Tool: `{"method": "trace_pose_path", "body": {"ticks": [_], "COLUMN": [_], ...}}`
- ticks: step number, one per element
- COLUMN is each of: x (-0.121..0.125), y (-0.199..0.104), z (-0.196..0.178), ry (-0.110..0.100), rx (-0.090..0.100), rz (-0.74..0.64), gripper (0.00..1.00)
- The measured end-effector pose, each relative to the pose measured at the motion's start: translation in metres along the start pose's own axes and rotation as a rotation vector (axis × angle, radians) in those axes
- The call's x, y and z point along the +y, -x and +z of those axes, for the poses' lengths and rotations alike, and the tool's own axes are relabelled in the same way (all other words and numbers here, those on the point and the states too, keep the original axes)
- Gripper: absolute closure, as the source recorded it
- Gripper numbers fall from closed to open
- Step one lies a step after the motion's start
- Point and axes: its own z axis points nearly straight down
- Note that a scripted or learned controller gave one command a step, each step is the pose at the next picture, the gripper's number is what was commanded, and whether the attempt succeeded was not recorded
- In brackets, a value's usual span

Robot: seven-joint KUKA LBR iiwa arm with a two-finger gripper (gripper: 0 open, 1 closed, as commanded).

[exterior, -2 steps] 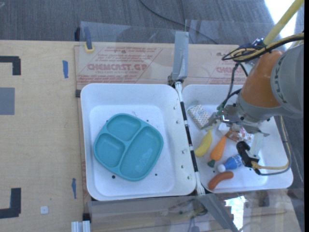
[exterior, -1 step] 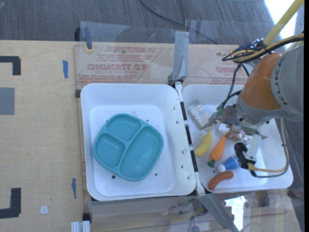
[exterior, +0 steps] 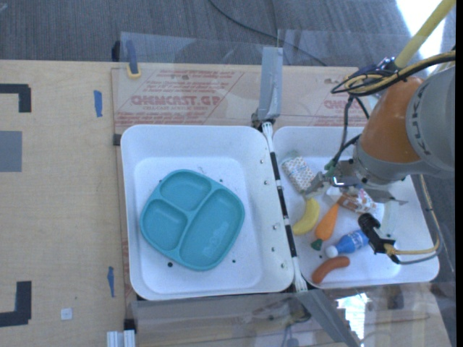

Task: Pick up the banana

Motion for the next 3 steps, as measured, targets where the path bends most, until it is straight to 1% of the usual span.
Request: {"method": "trace_pose_path", "body": {"ticks": [1, 2, 3], "x": [-0.024, 0.004, -0.004], "y": [-0.001, 0.005, 0.005], "z": [-0.001, 0.001, 0.0], "ry": [0.008, -0.006, 0.01], "rx": [0.005, 0.007, 0.006], "rz": [-0.064, -0.066, -0.065], "gripper": [0.0, 0.0, 0.0]}}
